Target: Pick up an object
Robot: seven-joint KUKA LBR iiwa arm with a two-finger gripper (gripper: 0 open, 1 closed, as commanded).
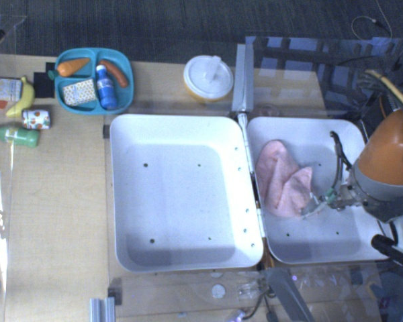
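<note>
The pink cloth (282,180) lies lengthwise up-down in the right bin (342,247), its right edge hiding the end effector's (314,205) grip state.

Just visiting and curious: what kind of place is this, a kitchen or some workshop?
Probably a robot test lab, not a kitchen: a robot arm reaches over two white bins, one holding a pink cloth, with toy food on a blue tray.
</note>
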